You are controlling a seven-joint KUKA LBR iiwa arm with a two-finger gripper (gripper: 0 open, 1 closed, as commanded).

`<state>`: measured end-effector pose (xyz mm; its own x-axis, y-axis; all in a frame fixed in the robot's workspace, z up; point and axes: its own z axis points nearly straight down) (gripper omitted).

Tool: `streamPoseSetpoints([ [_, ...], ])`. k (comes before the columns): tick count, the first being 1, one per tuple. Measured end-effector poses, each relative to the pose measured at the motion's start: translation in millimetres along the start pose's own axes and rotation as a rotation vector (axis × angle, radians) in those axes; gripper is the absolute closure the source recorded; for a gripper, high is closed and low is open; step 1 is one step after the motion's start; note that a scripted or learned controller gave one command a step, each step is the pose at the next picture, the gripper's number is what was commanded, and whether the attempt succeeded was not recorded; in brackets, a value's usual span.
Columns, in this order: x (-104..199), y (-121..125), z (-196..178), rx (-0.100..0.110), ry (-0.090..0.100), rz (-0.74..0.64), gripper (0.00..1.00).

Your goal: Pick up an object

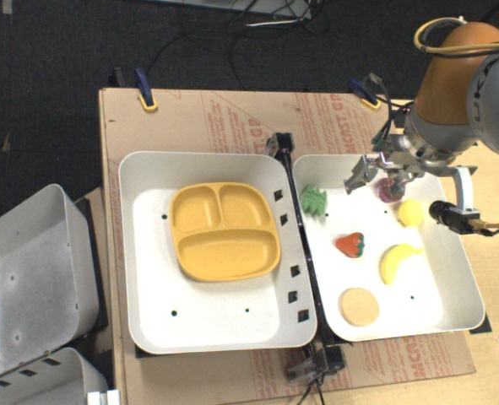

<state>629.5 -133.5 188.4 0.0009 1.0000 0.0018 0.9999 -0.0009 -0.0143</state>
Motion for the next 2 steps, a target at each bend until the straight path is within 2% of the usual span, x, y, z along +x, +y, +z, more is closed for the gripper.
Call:
streamPoseSetpoints([
  [1,0,3,-9,-0.014,-0.002,-0.003,0.0],
  [2,1,-1,35,-0.011,-0.002,0.0,0.0],
])
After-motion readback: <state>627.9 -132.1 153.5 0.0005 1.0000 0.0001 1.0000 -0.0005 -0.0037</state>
